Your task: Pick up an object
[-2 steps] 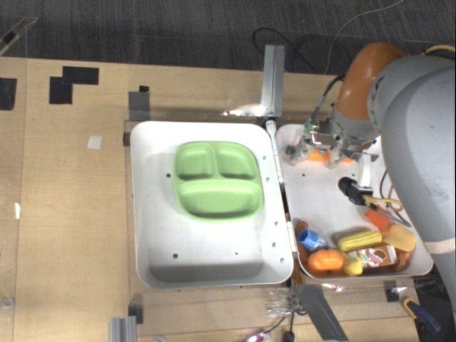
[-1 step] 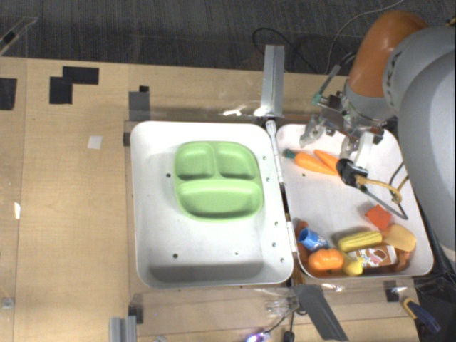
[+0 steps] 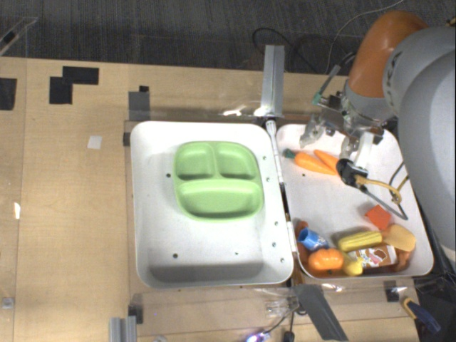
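My gripper [image 3: 330,139] hangs over the far end of the right bin [image 3: 399,155], its two pale fingers [image 3: 311,133] spread apart and open, with nothing between them. Just below the fingers an orange carrot [image 3: 314,162] with a green tip lies on the bin floor, pointing left. At the near end of the bin lie several toy foods: an orange-red block [image 3: 379,217], a yellow cylinder [image 3: 360,240], an orange fruit [image 3: 325,260], a blue piece [image 3: 311,238] and a tan piece [image 3: 402,236].
The left bin [image 3: 153,212] holds a green divided plate [image 3: 216,178] lying flat. A metal divider post [image 3: 273,84] stands between the bins at the far side. My grey arm [image 3: 427,91] covers the right bin's far right corner.
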Robot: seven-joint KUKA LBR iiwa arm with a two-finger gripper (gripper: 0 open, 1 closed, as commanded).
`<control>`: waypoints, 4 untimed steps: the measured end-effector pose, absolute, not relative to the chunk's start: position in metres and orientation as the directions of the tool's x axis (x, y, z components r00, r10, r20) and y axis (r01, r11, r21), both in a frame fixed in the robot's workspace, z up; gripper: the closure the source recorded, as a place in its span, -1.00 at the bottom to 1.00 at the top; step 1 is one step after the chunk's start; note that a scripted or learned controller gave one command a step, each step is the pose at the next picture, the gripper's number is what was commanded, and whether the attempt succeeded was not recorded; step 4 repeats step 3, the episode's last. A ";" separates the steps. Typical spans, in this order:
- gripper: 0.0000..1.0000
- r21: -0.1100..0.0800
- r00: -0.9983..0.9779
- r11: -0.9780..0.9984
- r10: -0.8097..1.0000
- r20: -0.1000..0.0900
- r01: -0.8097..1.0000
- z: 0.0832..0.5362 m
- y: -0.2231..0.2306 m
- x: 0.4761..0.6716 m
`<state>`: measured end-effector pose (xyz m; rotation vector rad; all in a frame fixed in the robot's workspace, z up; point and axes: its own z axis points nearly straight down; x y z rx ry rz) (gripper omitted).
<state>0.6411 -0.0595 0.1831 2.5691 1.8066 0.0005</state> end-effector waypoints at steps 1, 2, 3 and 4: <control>-1.00 0.001 0.215 -0.215 0.977 -0.001 0.977 0.219 -0.025 0.670; -1.00 0.000 0.084 -0.084 0.996 0.000 0.996 0.161 -0.089 0.616; -1.00 0.001 0.004 -0.004 1.000 0.000 1.000 0.183 -0.054 0.634; -1.00 0.001 0.004 -0.004 1.000 0.000 1.000 0.183 -0.054 0.634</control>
